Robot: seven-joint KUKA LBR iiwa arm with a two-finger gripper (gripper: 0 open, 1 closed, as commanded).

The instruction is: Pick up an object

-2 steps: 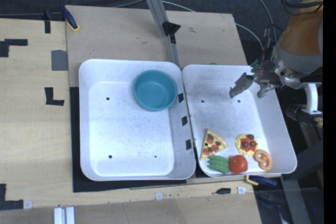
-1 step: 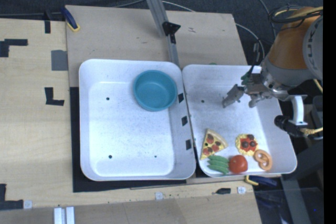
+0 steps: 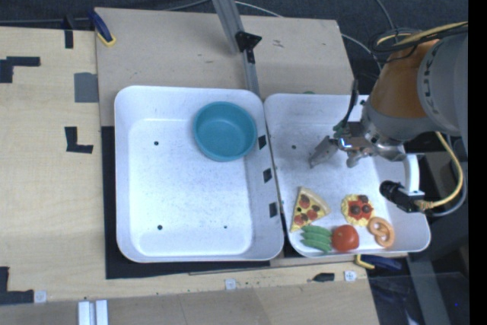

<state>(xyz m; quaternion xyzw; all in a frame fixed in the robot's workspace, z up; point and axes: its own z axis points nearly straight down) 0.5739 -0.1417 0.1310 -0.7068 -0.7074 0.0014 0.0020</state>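
Gripper [image 3: 340,154] is hovering over the bare middle of the right bin [image 3: 293,114], jaws apart and holding nothing. Candidates are sitting near the bin's front edge: pizza slice [image 3: 308,207], green pod [image 3: 317,239], tomato [image 3: 345,237], small pizza [image 3: 358,207], pretzel [image 3: 380,231]. Blue bowl [image 3: 224,131] is sitting in the left bin [image 3: 129,164]. Risk: items are lying flat and crowded together, so the jaws are likely closing on nothing or nudging neighbours

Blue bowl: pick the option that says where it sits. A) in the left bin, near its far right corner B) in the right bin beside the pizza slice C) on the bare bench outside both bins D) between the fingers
A: the blue bowl rests inside the left bin, toward its far right corner, apart from the gripper.
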